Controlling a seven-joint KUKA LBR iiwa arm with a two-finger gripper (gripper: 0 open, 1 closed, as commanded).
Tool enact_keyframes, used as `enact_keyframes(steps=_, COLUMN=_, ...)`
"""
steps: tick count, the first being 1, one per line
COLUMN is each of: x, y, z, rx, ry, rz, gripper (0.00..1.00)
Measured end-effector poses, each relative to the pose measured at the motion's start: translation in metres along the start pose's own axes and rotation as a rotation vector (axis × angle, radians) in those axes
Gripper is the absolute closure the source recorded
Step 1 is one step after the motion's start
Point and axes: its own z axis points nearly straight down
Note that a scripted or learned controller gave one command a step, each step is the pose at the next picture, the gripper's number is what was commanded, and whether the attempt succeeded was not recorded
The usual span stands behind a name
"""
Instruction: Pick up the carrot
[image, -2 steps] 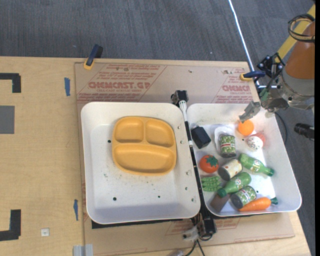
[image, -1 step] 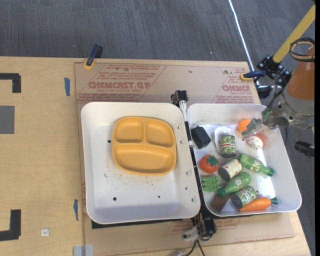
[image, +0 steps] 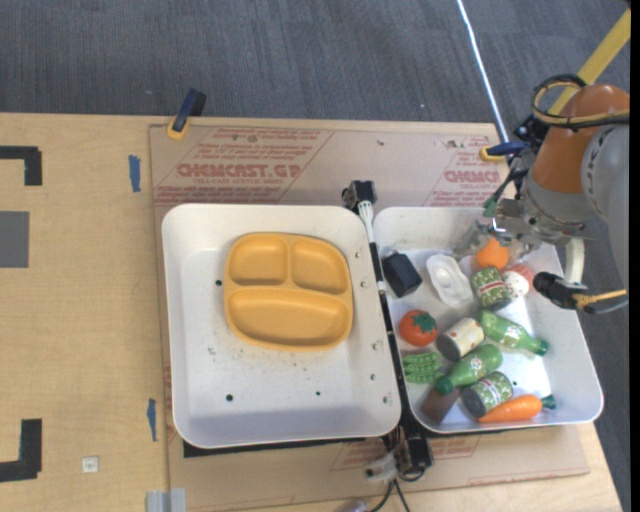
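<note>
The carrot (image: 512, 408) is orange with a green end. It lies flat along the front wall of the right bin (image: 585, 375), beside a dark green can (image: 487, 392). My gripper (image: 500, 230) hangs low over the far right corner of that bin, just above a small round orange fruit (image: 492, 254). It is well back from the carrot, with most of the toy food lying between them. The grey wrist and orange band (image: 565, 150) hide how the gripper stands.
The right bin is crowded with a black block (image: 402, 272), a white piece (image: 446, 278), a tomato (image: 418, 327), two green bottles (image: 512, 336) (image: 470, 368) and a green-labelled can (image: 491, 286). A yellow divided plate (image: 290, 290) lies in the left bin (image: 190, 400).
</note>
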Motion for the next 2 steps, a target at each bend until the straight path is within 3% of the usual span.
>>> enact_keyframes(steps=1, x=-0.004, y=0.002, z=-0.013, rx=-0.009, ry=-0.009, rz=0.0, gripper=1.0)
enact_keyframes(steps=2, x=-0.011, y=-0.073, z=-0.114, rx=-0.002, ry=-0.009, rz=0.061, gripper=1.0)
